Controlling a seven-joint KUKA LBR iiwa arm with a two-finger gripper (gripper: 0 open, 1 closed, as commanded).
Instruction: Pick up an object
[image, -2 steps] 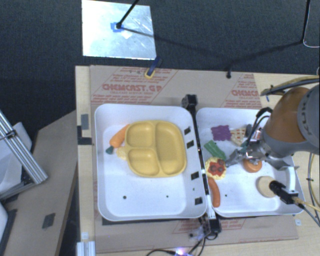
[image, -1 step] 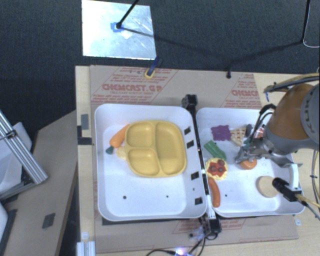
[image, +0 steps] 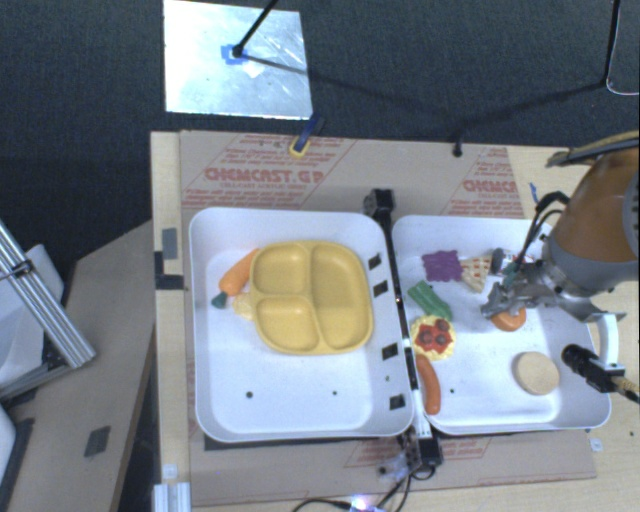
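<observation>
My gripper (image: 503, 302) hangs low over the right part of the right bin (image: 480, 418). Directly under and just in front of it lies a small orange piece (image: 511, 321), partly covered by the gripper. Other things in that bin: a purple piece (image: 441, 266), a pale waffle-like piece (image: 478, 270), a green piece (image: 430, 300), a yellow round slice with red spots (image: 433, 337), a red-orange sausage (image: 430, 383) and a tan round biscuit (image: 537, 373).
The left bin (image: 215, 400) holds a yellow divided plate (image: 305, 297) with an orange carrot (image: 238, 272) beside its left edge. A black divider with clips (image: 400, 320) runs between the two bins. Bare bin floor lies at the front of each bin.
</observation>
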